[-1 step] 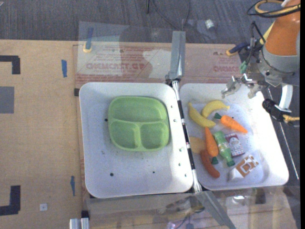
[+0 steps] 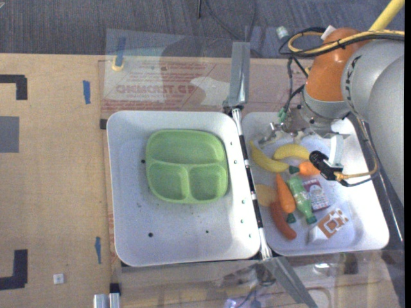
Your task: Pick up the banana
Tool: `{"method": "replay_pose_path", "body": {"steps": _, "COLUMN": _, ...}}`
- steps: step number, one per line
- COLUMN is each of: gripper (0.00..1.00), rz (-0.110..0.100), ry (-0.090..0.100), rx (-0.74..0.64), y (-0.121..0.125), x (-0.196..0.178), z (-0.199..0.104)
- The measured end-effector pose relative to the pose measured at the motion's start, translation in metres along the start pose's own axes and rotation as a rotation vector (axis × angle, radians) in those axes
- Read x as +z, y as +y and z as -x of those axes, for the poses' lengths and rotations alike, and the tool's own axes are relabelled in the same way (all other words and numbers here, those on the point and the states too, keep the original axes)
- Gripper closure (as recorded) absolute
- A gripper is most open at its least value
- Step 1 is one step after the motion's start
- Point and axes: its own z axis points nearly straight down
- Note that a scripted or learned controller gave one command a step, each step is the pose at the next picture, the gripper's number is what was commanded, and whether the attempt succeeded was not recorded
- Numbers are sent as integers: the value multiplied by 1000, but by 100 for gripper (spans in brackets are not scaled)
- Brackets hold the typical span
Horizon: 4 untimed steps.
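1. Yellow and curved, the banana lies in the right bin, near its far end.
2. A second yellow banana-like piece lies just beside it, toward the divider.
3. Hanging above the bin's far edge is the gripper; how far it is open cannot be told, and nothing shows between its tips.
4. An orange carrot, a green bottle and a red sausage-like piece lie nearer the camera.
5. In the left bin sits a green divided plate.
6. Both bins rest on the desk.
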Motion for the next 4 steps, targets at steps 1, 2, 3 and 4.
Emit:
{"method": "replay_pose_path", "body": {"steps": 1, "gripper": 0, "rz": -1, "ry": 1, "rx": -64, "y": 5, "x": -85, "z": -15}}
{"method": "replay_pose_path", "body": {"steps": 2, "gripper": 0, "rz": 3, "ry": 0, "rx": -62, "y": -22, "x": -7, "z": -9}}
{"method": "replay_pose_path", "body": {"steps": 3, "gripper": 0, "rz": 8, "ry": -1, "rx": -80, "y": -75, "x": 10, "z": 23}}
{"method": "replay_pose_path", "body": {"steps": 4, "gripper": 100, "rz": 14, "ry": -7, "rx": -75, "y": -73, "x": 1, "z": 28}}
